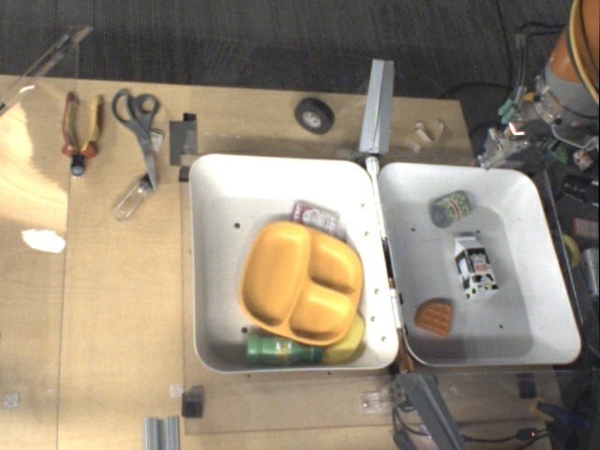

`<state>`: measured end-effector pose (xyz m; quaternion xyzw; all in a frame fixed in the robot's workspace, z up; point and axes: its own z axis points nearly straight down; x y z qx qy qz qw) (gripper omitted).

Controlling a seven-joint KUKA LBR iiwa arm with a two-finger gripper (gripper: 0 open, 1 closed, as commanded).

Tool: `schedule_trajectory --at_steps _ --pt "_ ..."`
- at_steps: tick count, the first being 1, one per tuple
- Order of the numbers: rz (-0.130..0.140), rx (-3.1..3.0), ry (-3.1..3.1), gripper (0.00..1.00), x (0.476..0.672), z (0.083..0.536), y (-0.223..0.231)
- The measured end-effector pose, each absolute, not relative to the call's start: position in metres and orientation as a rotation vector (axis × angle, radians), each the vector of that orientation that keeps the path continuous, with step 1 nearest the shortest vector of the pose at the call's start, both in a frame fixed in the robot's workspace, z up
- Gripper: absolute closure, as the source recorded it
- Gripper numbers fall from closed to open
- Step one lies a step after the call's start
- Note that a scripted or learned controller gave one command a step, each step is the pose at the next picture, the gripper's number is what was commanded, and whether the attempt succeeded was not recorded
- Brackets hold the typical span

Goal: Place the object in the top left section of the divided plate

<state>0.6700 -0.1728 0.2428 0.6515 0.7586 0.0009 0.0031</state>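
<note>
A yellow divided plate (302,282) lies tilted in the left bin (217,251), resting on other items. The right bin (534,289) holds a small green can (451,207) on its side at the back, a white printed carton (475,267) in the middle and a brown round waffle-like piece (434,317) at the front left. The arm, with its orange band (583,28), stands at the view's upper right. My gripper (511,137) hangs over the back edge of the right bin, well apart from all three objects.
Under the plate lie a purple packet (315,216), a green bottle (277,349) and a yellow item (350,341). On the bench to the left are scissors (141,129) and red pliers (79,129). A black tape roll (314,114) sits behind the bins.
</note>
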Motion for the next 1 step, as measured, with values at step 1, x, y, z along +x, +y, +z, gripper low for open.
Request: schedule_trajectory --at_steps 1 --pt "0.001 2.101 2.331 1.0 0.6693 0.2099 -0.2039"
